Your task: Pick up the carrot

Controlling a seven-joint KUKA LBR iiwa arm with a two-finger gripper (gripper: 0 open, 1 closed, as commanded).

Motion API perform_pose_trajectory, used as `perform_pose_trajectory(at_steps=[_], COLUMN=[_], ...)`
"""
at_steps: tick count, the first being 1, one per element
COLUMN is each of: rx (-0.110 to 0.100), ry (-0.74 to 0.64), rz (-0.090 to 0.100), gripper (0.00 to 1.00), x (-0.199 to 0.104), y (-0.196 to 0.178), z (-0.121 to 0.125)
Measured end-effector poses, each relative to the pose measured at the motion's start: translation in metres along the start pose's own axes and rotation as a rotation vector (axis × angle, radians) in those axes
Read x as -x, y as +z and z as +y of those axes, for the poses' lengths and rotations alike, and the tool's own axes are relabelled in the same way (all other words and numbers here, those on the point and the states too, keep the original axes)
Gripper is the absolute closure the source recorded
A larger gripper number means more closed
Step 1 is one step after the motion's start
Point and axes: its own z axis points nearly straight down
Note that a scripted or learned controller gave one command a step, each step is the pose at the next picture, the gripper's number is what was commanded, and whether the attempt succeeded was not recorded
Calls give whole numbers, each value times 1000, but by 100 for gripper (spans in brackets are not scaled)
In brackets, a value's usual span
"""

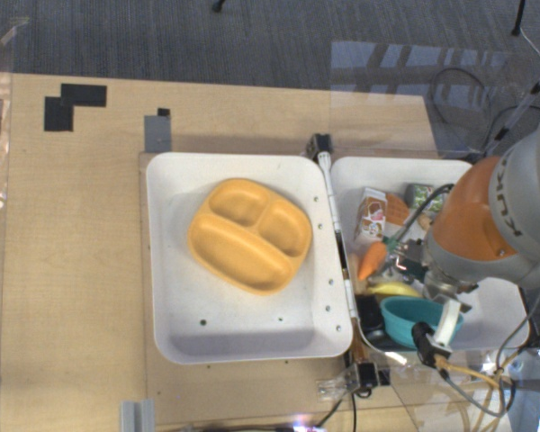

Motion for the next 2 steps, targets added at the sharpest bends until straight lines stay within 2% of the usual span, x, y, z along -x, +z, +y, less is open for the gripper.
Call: perform_pose_trajectory(at_steps=[1,2], rx=[-9,-18], ry=[280,451], rz=[4,-3], gripper=[0,0], x=[3,-15], y=[0,2], z=[3,34])
